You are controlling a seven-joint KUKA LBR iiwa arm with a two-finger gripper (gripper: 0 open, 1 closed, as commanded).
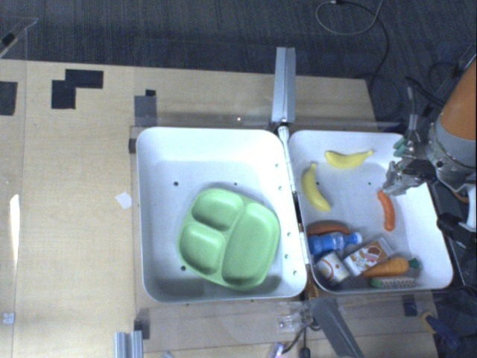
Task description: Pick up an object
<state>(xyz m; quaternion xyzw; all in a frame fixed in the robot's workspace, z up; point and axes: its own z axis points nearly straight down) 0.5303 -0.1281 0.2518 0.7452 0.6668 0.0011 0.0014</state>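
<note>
Tabletop (82,200): pale wood, carrying 2 shallow white bins side by side.

Left bin (160,155): 1 green divided plate (229,236) with 3 compartments, lying toward the near side of the bin floor.

Right bin (350,192): 7 items.
- 1 yellow banana (347,157) near the far wall, lying crosswise.
- 1 second banana (315,188) near the left wall, lying lengthwise, apart from the first.
- 1 red chili pepper (387,209) toward the right side, lying lengthwise, alone on the bin floor.
- 1 brown sausage (328,228) near the left wall, just above the blue bottle.
- 1 blue bottle (333,242) lying on its side.
- 1 small carton (367,258) with red and white print, tilted, beside a small can (332,268) at the near left corner.
- 1 orange carrot (387,268) along the near wall, touching the carton.

Arm (456,118): grey and orange, entering from the right. Pincer (399,179) is above the right side of the right bin, just beyond the far tip of the chili pepper. Nothing is visible between its fingers; whether they stand wide or narrow I cannot tell.
</note>
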